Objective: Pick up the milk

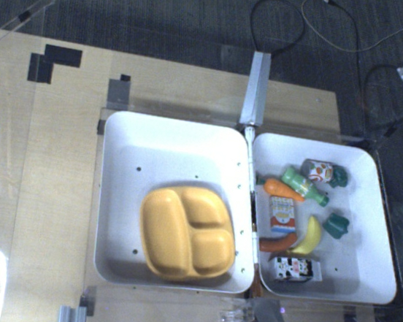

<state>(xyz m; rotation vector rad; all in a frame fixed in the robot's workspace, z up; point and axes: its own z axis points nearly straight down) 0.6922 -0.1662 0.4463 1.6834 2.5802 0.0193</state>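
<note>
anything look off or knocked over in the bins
Nothing is spilled or broken. The black-and-white cow-patterned milk carton lies flat on its side near the front wall of the right white bin, beside a yellow banana. The yellow compartment tray sits slightly askew in the left bin.

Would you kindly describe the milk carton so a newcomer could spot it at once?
Look in the right bin. Along its near edge lies the milk carton, just below the banana. It alone is a small box with black cow patches on white.
</note>
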